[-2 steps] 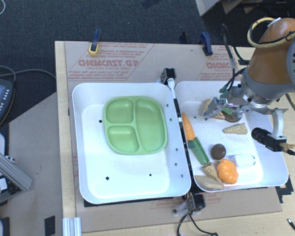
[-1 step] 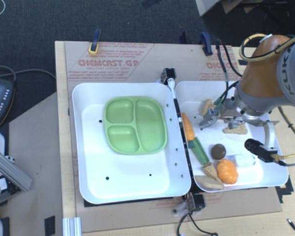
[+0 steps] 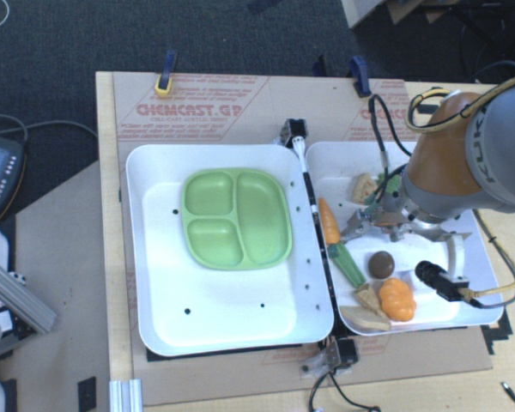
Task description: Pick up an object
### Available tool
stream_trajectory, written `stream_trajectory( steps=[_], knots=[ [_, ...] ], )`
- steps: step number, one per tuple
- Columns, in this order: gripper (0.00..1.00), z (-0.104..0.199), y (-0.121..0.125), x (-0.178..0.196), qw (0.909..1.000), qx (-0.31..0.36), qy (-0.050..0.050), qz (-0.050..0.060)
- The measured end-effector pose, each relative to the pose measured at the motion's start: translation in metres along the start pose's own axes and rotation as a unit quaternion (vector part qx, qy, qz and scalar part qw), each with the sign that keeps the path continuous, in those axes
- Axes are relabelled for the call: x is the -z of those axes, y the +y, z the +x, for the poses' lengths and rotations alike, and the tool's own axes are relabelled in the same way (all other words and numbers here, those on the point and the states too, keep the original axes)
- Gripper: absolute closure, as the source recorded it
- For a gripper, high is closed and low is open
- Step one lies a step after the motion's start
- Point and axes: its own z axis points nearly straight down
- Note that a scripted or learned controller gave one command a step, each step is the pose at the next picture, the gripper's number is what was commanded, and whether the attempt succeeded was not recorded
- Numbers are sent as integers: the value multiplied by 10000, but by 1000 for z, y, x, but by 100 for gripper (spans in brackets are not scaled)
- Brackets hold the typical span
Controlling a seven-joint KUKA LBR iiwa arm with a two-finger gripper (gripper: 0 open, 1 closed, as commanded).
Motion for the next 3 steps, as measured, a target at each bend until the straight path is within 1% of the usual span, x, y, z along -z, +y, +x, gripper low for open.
stream_trajectory(
  steps=[1,2,3],
  knots=[
    [0,-1,0,-9,10000,-2,-14,-28],
    [100,-1,0,1,10000,-6,-13,-43],
    [100,-9,-1,49,10000,-1,-19,-63]
  ],
)
